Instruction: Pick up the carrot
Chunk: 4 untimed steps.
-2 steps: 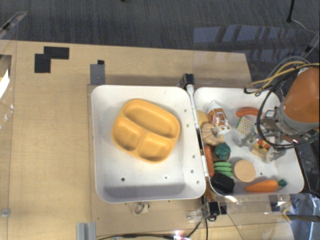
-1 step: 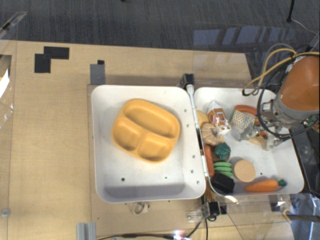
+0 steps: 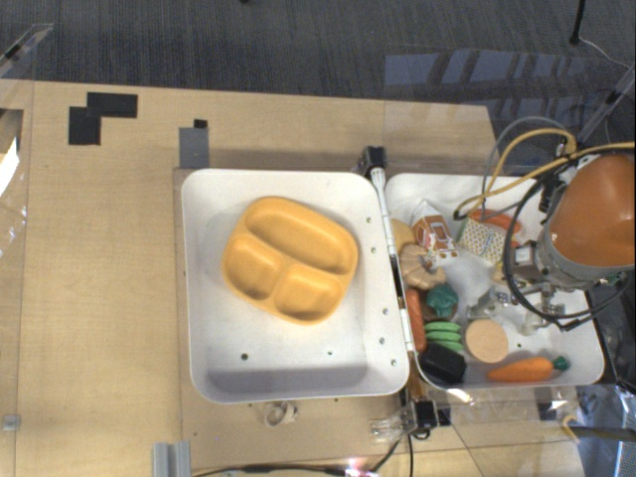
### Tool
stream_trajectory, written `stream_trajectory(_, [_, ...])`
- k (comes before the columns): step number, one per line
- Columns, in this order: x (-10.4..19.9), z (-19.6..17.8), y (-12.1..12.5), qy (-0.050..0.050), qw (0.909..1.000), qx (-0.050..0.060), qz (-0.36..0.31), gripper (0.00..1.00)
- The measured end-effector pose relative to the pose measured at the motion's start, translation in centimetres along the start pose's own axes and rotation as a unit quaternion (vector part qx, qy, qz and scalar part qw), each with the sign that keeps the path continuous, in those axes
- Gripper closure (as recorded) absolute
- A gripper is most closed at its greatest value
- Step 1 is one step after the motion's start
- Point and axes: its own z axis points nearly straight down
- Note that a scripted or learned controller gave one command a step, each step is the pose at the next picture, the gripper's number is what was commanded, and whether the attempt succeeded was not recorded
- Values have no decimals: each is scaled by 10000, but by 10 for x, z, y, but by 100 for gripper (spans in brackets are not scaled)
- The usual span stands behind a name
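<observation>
The carrot (image 3: 522, 370) is orange with a green top at its right end. It lies flat along the front edge of the right bin (image 3: 594, 366). The arm's orange band (image 3: 596, 217) hangs over the right side of that bin. My gripper (image 3: 532, 301) points down below it, behind the carrot and apart from it. The wrist and its cables hide most of the gripper.
The right bin is crowded: a tan round disc (image 3: 486, 341), green (image 3: 444, 334) and teal (image 3: 440, 299) toys, a black piece (image 3: 444, 364), a red stick (image 3: 414, 324) and small boxes (image 3: 434, 235). The left bin (image 3: 214, 366) holds a yellow divided plate (image 3: 290, 257).
</observation>
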Motion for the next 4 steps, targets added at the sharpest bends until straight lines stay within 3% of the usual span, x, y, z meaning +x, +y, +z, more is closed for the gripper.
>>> stream_trajectory(1, [-19,-1,44,11,9895,34,-1448,0])
stream_trajectory(2, [20,-56,3,12,9930,21,-1182,0])
stream_trajectory(3, [23,-7,28,-7,9846,93,-1747,0])
stream_trajectory(4, [-43,-1,50,3,9584,26,-2854,0])
